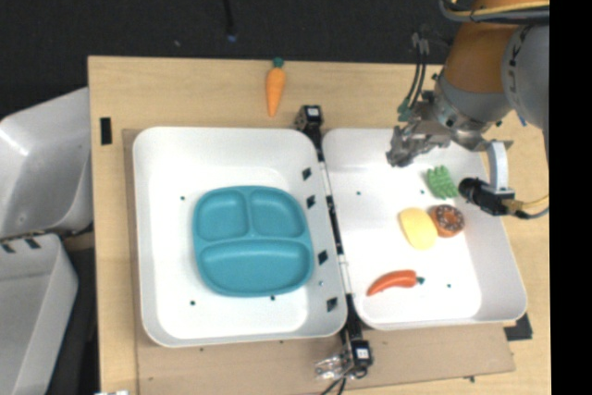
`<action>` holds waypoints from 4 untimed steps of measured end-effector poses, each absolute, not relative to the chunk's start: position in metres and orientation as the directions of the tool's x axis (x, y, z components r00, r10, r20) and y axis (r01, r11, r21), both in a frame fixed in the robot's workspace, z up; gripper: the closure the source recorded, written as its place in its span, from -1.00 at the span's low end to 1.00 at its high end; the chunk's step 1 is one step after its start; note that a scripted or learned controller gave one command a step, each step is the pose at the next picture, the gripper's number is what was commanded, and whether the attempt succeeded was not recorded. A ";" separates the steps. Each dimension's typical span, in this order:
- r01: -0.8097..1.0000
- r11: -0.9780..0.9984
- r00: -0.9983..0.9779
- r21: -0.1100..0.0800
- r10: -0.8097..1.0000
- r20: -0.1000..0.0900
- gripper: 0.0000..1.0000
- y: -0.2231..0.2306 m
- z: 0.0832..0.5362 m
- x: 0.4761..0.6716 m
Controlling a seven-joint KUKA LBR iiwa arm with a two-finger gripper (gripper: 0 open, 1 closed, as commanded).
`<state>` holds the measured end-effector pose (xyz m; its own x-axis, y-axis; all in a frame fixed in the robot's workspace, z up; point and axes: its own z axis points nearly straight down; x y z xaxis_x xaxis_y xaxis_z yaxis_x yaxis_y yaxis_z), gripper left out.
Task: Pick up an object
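The grey arm (481, 60) reaches in from the right — gripper (404, 150) pointing down-left, nothing visibly held.

I see the gripper (403, 153) over the right bin (370, 171), near its top edge; green toy (442, 182), yellow piece (418, 228), donut (448, 219) and red pepper (392, 282) below it. Blue tray (252, 240) in left bin (157, 199), carrot (275, 88) on bench (185, 88)

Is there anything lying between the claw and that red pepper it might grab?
Partly. The claw hovers over the right bin's far end, and the red pepper lies near its front edge. A yellow item sits just beside the straight line between them; approaching from above looks unobstructed.
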<state>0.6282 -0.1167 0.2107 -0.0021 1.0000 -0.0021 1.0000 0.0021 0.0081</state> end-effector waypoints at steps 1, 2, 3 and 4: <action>1.000 0.002 -0.002 0.006 1.000 -0.002 1.00 -0.118 0.250 0.630; 1.000 0.005 -0.005 0.000 1.000 0.001 1.00 -0.065 0.258 0.616; 1.000 0.004 -0.004 -0.001 1.000 0.000 1.00 -0.022 0.254 0.609; 1.000 0.005 -0.005 -0.002 1.000 0.001 1.00 0.022 0.239 0.591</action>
